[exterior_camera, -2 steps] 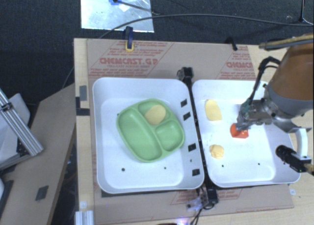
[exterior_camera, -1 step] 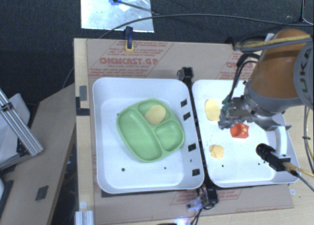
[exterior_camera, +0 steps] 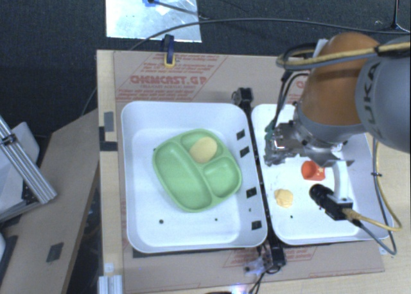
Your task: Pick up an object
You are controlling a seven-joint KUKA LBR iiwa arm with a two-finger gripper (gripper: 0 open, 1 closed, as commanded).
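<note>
The tool (exterior_camera: 277, 147) hangs over the right bin (exterior_camera: 302, 230); I cannot tell its opening. The orange object (exterior_camera: 313, 171) lies just right of it, so shift right, centre, then descend.

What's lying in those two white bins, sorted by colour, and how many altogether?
Green: 1, the divided plate in the left bin.
Yellow: 2, one lump on the plate, one lump in the right bin.
Orange-red: 1, a piece in the right bin.
Total: 4
</note>
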